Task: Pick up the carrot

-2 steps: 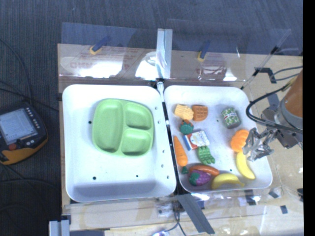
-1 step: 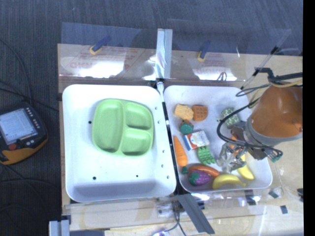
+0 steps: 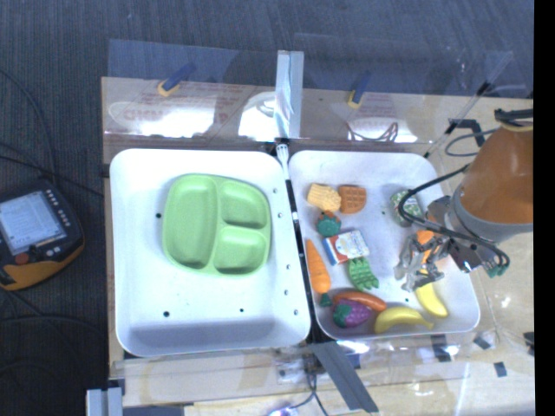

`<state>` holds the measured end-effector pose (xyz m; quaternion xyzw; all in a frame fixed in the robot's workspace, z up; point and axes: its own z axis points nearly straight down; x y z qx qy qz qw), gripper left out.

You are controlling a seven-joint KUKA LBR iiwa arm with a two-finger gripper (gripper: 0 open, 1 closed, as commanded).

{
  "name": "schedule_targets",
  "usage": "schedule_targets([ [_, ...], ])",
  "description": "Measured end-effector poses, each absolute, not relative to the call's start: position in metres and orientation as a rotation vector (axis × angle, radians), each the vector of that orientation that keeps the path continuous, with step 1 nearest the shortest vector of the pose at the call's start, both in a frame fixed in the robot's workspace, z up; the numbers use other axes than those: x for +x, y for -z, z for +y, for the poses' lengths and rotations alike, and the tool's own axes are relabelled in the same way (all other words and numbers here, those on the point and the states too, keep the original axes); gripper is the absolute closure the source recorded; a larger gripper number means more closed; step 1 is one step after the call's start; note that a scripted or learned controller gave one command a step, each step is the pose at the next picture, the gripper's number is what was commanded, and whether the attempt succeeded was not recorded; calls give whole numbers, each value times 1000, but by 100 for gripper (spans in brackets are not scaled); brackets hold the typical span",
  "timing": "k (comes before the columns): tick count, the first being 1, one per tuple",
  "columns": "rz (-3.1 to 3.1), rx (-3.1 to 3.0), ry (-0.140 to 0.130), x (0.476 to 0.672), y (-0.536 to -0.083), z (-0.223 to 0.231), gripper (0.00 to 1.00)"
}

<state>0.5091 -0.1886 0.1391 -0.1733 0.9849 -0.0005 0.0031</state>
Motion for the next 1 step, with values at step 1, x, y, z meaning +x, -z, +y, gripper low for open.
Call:
schedule_targets([
  [1, 3092, -460, 9, 625, -92, -215, 100],
])
